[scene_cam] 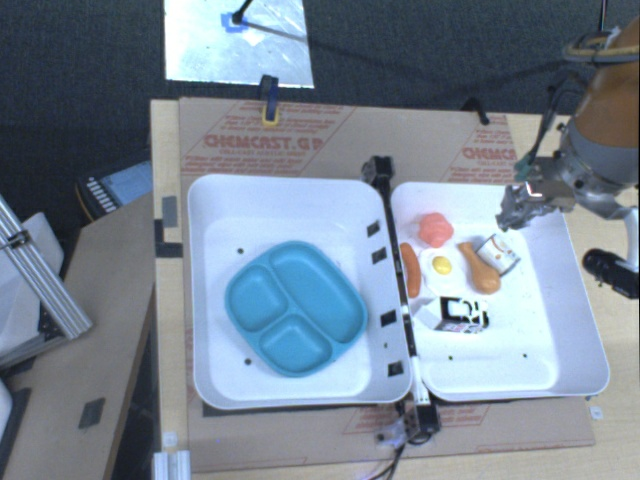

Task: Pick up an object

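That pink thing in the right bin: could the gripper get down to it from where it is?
Probably yes. The pink thing lies uncovered, and the gripper hangs close by on its right with nothing between them.

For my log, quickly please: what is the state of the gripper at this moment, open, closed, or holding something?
Gripper: cannot be told if open or closed; it sits above the right bin, nothing visibly held.

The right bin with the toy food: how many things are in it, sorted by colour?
Pink: 1, round toy
Orange: 2, hot dog, drumstick
White and yellow: 1, fried egg
Silver: 1, can
Black and white: 1, small packet
Total: 6
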